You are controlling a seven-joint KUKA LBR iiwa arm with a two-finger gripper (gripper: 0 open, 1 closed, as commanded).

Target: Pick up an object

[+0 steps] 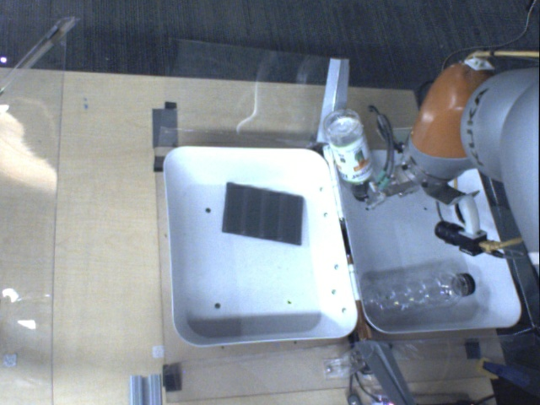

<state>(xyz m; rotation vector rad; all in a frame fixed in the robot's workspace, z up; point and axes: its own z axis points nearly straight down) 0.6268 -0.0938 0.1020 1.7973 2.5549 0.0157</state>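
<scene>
Soft overhead light, left-side glare, slight blur

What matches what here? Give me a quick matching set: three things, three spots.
Things:
1. black pad
2. clear bottle
3. labelled bottle

Spots:
A. at the tool, top of the divide between the bins
B. flat in the left bin
C. lying along the near wall of the right bin

Pairs: 1-B, 2-C, 3-A
</scene>
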